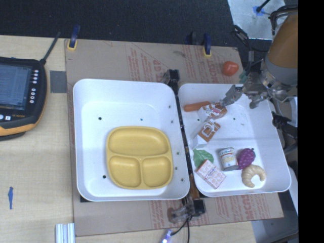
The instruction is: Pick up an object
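Altogether, two shallow white bins are sitting side by side on the surface (45, 186). The left bin (91, 100) is carrying one yellow tray (139, 157) with three compartments, one wide one along the top and two smaller ones below.

The right bin (268, 130) is holding eight loose things. One orange carrot-like stick (195, 106) is lying near the bin's upper left corner. Just beside it, one crumpled red-and-white wrapper (216, 110) is resting, and one small brown-and-white packet (208, 130) is lying below that. Lower down, one green leaf-shaped piece (201, 156) is touching one pink-and-white packet (210, 174). One small can (227, 159) with a pale label is standing next to one purple grape bunch (246, 157), and one tan croissant (253, 174) is curling near the bin's lower right corner.

One red tomato-like ball (230, 68) is lying outside the bins, on the cardboard above the right bin.

The end effector (234, 95) is hanging over the right bin's upper part, tilted toward the wrapper, its tip near it. Whether it is spread or pressed together cannot be told at this angle.

One tablet-like pendant (20, 95) with an orange rim is lying at the surface's left edge.
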Motion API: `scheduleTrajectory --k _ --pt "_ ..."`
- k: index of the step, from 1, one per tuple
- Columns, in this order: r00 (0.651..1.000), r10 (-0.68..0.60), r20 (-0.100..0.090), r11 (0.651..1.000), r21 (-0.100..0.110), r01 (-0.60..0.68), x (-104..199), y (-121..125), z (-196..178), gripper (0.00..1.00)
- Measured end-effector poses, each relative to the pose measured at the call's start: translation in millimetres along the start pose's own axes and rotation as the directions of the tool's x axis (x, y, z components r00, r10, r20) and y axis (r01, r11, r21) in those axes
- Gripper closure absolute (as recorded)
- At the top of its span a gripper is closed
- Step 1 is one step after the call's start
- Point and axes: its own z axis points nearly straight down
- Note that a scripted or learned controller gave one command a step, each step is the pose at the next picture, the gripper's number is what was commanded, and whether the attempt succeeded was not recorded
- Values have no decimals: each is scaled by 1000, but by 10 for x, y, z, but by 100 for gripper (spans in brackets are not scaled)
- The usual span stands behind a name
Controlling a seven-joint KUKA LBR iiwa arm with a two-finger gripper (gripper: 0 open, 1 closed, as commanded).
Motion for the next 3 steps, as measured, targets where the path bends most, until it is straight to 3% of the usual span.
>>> scheduleTrajectory --k 1,2,3 --pt "1000 -1 1 1000 2 1 353 69 1335 0" --pt "1000 10 -10 999 46 -9 232 445 1346 0" --pt "1000 0 1 1000 0 0 -69 -45 1327 0"
